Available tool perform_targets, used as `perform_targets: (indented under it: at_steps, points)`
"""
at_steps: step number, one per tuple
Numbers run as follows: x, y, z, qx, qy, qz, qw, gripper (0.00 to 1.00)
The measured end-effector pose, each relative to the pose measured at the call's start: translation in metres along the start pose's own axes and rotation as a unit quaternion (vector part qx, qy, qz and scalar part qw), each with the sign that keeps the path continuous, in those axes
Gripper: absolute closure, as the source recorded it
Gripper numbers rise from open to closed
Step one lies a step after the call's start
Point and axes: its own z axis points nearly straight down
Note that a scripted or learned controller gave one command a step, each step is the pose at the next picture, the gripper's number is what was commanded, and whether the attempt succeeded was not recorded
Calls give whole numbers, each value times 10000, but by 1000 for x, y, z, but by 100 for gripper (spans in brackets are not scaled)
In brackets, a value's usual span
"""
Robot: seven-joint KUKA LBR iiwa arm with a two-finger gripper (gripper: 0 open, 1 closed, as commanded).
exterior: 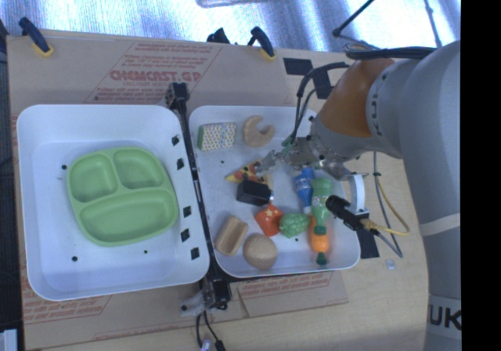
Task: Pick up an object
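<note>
The jaws (275,158) hang over the right bin (338,262), state unclear; the black block (253,193) lies at seven o'clock.

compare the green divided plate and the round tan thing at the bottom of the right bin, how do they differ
The green divided plate is flat, wide and has three compartments; the round tan thing is a small smooth lump with none. The plate is light green, the lump beige. The plate lies alone in the left bin; the lump sits among many small items in the right bin, beside a tan block. Both rest untouched on a bin floor.
</note>
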Motion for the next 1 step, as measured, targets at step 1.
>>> perform_targets:
  at_steps: [1]
  points:
    - [0,-10,-1,-30,-11,-10,10000,0]
